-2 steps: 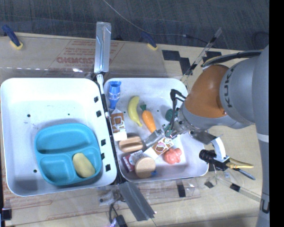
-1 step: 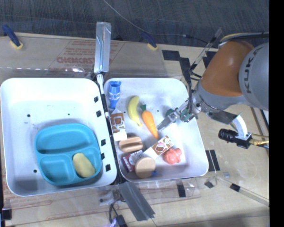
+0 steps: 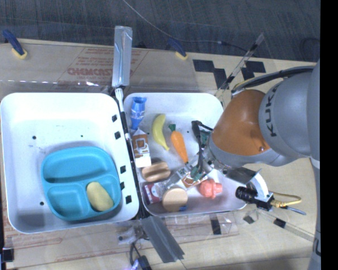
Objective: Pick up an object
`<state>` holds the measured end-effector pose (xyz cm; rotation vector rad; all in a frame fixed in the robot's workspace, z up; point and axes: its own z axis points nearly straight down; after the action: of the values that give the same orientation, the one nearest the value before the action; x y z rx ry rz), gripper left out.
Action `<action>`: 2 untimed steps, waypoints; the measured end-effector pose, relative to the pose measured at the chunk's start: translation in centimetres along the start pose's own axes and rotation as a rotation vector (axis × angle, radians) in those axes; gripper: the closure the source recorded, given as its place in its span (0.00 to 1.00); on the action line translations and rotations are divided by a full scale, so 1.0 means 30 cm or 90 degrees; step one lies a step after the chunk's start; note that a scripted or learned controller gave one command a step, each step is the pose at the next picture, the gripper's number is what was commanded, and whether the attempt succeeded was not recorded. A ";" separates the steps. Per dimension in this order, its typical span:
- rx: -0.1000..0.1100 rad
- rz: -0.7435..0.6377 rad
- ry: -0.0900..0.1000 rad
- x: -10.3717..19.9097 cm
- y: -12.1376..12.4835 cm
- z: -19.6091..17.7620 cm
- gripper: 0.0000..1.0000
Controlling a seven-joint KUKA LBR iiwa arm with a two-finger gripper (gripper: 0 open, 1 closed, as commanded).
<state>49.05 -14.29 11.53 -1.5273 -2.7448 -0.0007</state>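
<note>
Camera view: left bin holds a blue divided tray with a yellow potato-like piece in its lower right compartment. Right bin holds a banana, carrot, hot dog and pink toy. The hand sits low between carrot and pink toy; its grip state cannot be told.
</note>
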 end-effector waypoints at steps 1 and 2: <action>0.000 -0.126 -0.001 -0.127 0.148 0.078 0.00; -0.004 -0.074 -0.006 -0.273 0.349 -0.230 0.00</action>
<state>62.26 -15.74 18.43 -1.3693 -2.8397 -0.0024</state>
